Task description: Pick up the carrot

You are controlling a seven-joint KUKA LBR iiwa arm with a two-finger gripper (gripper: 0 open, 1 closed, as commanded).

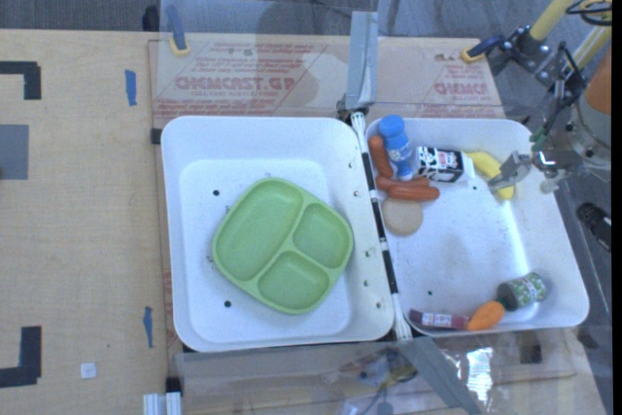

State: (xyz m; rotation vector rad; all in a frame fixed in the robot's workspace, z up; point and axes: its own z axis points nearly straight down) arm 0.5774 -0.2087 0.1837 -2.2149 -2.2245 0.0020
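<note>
Carrot lies in right bin; left holds tray.

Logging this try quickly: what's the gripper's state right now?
Gripper: cannot be told; it sits over the right bin, far from the carrot.

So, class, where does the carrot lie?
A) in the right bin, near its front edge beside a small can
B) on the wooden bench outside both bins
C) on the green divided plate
A: the carrot lies near the front edge of the right bin, beside the small can.
</note>
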